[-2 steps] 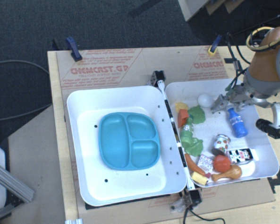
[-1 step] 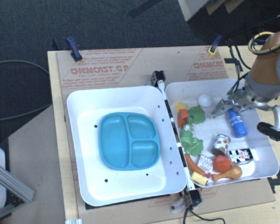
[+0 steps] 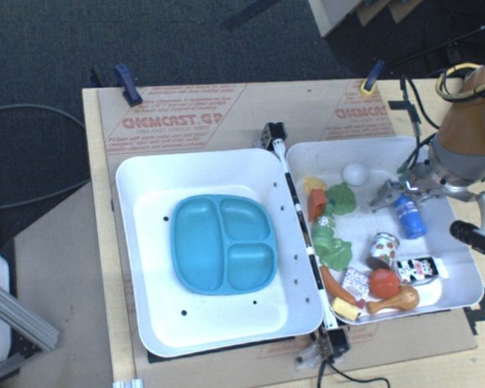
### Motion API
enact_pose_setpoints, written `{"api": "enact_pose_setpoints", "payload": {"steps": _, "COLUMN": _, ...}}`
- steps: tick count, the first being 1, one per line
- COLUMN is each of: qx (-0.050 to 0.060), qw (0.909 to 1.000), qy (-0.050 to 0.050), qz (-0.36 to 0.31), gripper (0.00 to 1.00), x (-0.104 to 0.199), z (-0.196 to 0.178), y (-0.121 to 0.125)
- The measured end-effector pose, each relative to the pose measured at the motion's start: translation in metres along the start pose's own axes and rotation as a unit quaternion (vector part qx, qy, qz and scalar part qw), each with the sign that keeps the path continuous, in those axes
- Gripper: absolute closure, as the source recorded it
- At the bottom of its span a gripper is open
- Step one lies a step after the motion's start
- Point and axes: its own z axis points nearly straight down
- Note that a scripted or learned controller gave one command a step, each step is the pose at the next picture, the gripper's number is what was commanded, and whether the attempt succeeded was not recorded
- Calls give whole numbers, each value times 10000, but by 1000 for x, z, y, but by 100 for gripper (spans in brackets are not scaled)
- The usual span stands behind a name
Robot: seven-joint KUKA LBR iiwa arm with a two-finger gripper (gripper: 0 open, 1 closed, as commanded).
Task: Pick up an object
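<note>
Single overhead view, slanted. Two shallow white plastic bins sit side by side on the cardboard-topped table [image 3: 221, 108].

Left bin [image 3: 140, 261]: holds one light-blue three-compartment plastic plate [image 3: 223, 242], lying flat near the bin's centre.

Right bin [image 3: 465, 282]: cluttered. Along its left wall, top to bottom: a small yellow piece [image 3: 313, 182], an orange-red block [image 3: 317, 203], two crumpled green leafy items [image 3: 339, 198] and [image 3: 331, 248], then a long orange carrot-shaped toy [image 3: 336, 285] with a pale yellow wedge [image 3: 345, 309] at its lower end. A white ball [image 3: 355, 173] lies near the far wall. Near the front: a red tomato-like ball [image 3: 385, 283], a tan drumstick-shaped toy [image 3: 392, 302] just below it, a black-and-white patterned box [image 3: 416, 269] and a small round patterned can [image 3: 383, 247].

The grey arm [image 3: 461, 147] enters from the right, over the right bin's far right part. The gripper [image 3: 401, 191] hangs directly above a blue cylindrical bottle [image 3: 409, 217]; its grey fingers [image 3: 386, 195] appear spread, nothing visibly clamped between them. Contact with the bottle cannot be confirmed.
</note>
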Motion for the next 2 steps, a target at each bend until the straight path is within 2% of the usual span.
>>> {"api": "enact_pose_setpoints", "payload": {"steps": 1, "qx": -4, "qw": 10000, "qy": -26, "qz": 0, "gripper": 100, "x": -2, "z": -10, "y": 0}}
{"api": "enact_pose_setpoints", "payload": {"steps": 2, "qx": 4, "qw": 10000, "qy": -28, "qz": 14, "gripper": 100, "x": 81, "z": -3, "y": 69}}
